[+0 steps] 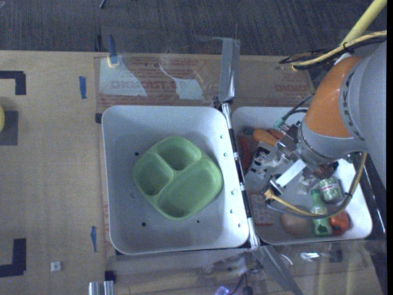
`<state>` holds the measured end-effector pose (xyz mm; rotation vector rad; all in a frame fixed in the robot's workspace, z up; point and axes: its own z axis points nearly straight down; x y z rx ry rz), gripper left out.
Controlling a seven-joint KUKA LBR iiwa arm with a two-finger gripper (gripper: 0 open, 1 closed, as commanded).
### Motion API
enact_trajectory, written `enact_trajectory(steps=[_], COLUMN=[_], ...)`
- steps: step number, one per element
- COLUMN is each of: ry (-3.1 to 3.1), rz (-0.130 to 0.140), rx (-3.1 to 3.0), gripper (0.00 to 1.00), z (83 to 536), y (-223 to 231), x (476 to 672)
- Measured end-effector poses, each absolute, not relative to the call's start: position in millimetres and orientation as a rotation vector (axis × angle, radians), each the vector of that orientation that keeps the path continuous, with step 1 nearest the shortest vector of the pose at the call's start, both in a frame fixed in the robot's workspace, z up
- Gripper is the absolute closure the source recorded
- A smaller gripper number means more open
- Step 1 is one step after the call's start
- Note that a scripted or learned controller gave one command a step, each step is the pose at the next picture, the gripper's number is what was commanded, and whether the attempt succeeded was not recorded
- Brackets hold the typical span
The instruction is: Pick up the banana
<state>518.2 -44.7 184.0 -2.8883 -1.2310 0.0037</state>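
**Arm.** Grey w/ orange band, enters from view right and sits over the R bin (367, 225). Gripper (265, 165) is low over the bin's left half, near the divider btwn bins. Grip state: not readable from this angle, since the wrist body and brackets cover the tip.

**Banana.** Position can't be confirmed. No item in the exposed part of either bin reads clearly as one, and the arm covers much of the R bin. A yellow item (2, 119) lies on the bench at the far left edge, well apart from both bins. It is cut by the frame, so type unclear.

**R bin contents (exposed).**
- Orange item (268, 134) near the back-left, just beside the gripper.
- Dark red item (245, 151) along the left wall.
- Green can (329, 190) approx. mid-right.
- Brown rounded item (296, 224), small green item (320, 227) and red item (341, 221) in a row at the front.

**L bin** (112, 165). Holds a green plate (178, 177) w/ three compartments, lying flat approx. centre and rotated vs. the bin walls.

**Bench.** Blue tape (83, 86) behind the L bin.
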Motion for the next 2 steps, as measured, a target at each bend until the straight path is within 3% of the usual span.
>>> enact_trajectory(steps=[1,2], ry=[-0.968,-0.506], rz=[0.004,0.009], rx=[-2.988,-3.097], gripper=[0.0,0.0], z=[249,184], y=[-80,-47], x=[479.1,478.4])
